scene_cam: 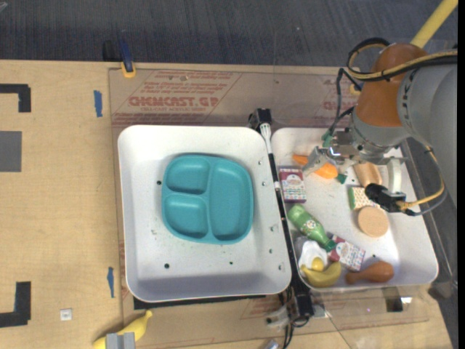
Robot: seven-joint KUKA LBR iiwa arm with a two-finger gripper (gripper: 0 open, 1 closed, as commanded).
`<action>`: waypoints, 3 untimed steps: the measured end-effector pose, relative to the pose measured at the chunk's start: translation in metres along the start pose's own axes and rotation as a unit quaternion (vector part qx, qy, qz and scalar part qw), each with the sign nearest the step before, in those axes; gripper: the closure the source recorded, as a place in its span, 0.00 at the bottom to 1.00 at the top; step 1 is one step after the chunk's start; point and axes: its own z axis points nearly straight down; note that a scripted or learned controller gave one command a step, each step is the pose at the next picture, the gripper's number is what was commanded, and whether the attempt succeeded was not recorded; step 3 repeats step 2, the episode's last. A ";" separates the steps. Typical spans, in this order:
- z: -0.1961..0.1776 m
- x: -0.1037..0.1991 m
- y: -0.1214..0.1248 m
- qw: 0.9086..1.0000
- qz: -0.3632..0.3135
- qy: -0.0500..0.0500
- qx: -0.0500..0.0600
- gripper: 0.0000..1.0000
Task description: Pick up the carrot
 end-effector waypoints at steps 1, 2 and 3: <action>-0.008 0.000 -0.002 1.000 -0.001 0.000 0.005 1.00; -0.092 0.081 0.033 0.998 -0.064 0.002 -0.001 1.00; -0.092 0.081 0.033 0.998 -0.064 0.002 -0.001 1.00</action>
